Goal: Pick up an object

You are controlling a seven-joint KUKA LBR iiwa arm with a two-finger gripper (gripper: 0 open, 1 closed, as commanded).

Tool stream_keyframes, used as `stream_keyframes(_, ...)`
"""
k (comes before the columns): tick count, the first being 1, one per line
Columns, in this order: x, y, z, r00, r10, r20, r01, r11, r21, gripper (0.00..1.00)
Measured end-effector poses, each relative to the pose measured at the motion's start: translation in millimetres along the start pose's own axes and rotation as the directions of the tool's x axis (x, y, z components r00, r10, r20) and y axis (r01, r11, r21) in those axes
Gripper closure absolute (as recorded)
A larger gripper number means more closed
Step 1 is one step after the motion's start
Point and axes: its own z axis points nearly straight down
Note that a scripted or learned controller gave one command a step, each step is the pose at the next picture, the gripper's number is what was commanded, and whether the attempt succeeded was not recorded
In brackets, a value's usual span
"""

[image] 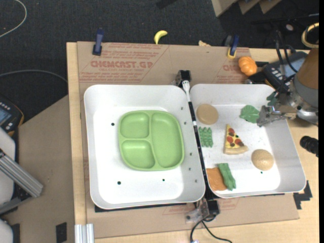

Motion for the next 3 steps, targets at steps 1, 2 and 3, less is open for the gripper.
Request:
stream_keyframes(1, -42.9, 87.9, 96.5, 1.000, 0.003, 0.004, -0.003, 1.000, -0.001, 1.00)
stream_keyframes(2, -60.0, 21.2, 35.5, 1.000, 0.010, -0.001, -0.010, 1.000, 0.009, 1.00)
stream_keyframes(3, -58.4, -68.2, 53.5, 1.000, 0.012, -0.004, -0.012, 1.000, 0.015, 1.00)
